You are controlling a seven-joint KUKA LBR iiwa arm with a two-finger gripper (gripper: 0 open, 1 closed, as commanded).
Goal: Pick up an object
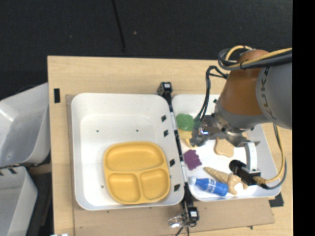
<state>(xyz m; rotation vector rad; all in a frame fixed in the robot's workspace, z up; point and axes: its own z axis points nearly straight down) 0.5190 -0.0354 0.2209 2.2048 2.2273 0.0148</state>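
Note:
My gripper [198, 134] hangs low over the left part of the right bin [266, 193], below the arm's orange band. A green object [185, 121] lies just to its left, with a yellow piece [187, 138] showing at its lower edge. Below the gripper sits a purple object [191, 159]. To its right lies a tan slice [224, 148], partly hidden by the wrist. Near the bin's front edge are a blue bottle [210, 185] and a tan cone [221, 175]. I see nothing between the fingers.
The left bin [98, 117] holds a yellow divided tray [137, 172] at its front right. A ridge with black clips [173, 132] separates the two bins. The wooden bench [118, 70] surrounds both.

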